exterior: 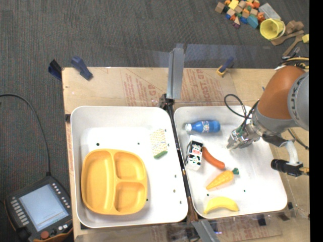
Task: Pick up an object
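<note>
Arm [282, 102] over right bin [267, 195], carrot [220, 180], banana [221, 204].

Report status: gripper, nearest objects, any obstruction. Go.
Gripper low over right white bin, holding nothing visible. Nearest: red chili-shaped toy, blue plastic bottle, both apart from it. Black cable loops behind the wrist.

arm [282, 100]: cut off at right edge | gripper [239, 141]: finger gap too small to tell | pendant [38, 208]: clipped by bottom edge | toy blocks [241, 6]: too small to sort
</note>
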You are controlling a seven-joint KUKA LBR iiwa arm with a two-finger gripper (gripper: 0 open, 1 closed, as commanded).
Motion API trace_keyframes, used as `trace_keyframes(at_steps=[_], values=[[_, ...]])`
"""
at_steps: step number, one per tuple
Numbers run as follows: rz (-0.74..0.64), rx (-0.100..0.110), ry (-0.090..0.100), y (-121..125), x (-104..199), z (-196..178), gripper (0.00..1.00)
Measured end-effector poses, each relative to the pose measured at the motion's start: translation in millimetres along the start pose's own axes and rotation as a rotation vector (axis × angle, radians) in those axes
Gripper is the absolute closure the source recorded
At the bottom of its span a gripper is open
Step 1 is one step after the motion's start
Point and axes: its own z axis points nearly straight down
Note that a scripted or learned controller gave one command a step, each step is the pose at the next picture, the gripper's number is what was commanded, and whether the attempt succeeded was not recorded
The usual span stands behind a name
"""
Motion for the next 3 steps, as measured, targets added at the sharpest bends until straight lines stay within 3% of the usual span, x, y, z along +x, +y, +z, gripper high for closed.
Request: trace_keyframes(at_steps=[1, 2, 3], values=[[-0.003, 0.002, 0.001, 0, 1, 1, 0.0], [-0.077, 0.003, 0.002, -2, 62, 1, 0.0], [-0.258, 0.005, 0.003, -90, 106, 2, 0.0]])
